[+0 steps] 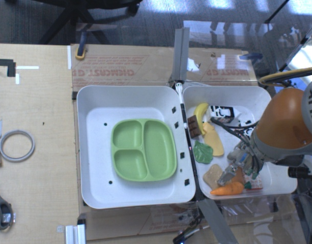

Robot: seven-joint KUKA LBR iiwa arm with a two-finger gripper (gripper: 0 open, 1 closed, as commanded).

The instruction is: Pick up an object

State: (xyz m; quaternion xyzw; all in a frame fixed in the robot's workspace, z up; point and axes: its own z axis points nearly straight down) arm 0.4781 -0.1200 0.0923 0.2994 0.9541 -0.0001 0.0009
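The gripper (pixel 236 168) hung low in the right bin (pixel 278 186), its metal parts tangled among cables, and how wide it stood could not be told from this slanted look down. Nothing could be seen held in it. Its lower end sat just above and beside the carrot (pixel 228 189), which lay near the front wall of that bin; whether the two touched was unclear.

The arm (pixel 284 123) came in from the right, its orange band bulging over the right half of the bin, with the grey wrist bent down and leftward toward the toys.

Just left of the gripper lay a tan slice of bread (pixel 213 176), close to the carrot. Farther back sat a green leaf-shaped piece (pixel 202 152), a pale yellow piece (pixel 214 140), a banana (pixel 201 111) and a small brown block (pixel 194 126) against the bin's left wall, all apart from the gripper.

The left bin (pixel 89 146) held a green divided plate (pixel 144 150) near its middle. On the tabletop (pixel 33 197) to the left lay a grey ring (pixel 16 145).
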